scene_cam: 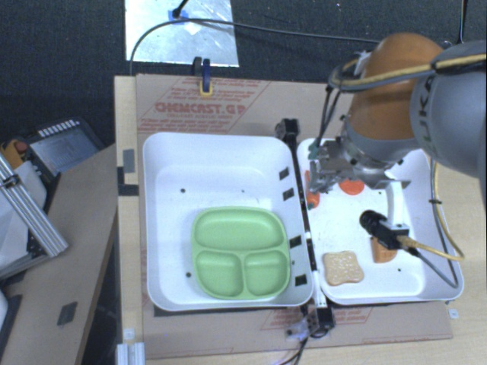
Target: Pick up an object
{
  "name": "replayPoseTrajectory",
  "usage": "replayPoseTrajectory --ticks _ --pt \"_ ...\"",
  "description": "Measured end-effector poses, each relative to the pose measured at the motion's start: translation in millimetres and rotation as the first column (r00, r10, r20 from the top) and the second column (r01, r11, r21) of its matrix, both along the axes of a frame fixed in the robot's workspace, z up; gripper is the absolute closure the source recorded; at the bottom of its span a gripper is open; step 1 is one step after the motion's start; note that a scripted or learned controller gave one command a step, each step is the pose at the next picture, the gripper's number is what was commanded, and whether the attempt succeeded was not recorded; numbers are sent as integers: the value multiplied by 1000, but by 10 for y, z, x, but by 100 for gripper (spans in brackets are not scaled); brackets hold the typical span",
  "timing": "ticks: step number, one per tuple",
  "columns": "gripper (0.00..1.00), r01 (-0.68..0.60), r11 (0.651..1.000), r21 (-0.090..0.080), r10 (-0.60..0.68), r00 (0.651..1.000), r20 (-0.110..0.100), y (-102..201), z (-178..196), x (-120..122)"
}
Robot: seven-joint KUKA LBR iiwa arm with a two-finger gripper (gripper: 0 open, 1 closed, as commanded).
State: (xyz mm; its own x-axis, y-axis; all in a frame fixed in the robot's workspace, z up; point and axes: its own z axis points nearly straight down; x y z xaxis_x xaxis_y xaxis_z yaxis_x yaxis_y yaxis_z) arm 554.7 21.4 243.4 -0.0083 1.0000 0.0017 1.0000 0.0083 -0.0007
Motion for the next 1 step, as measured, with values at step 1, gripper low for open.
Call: replayPoseTrajectory --ticks 1 --pt "100 2 1000 -1 -2 1000 0 481 -135 -245"
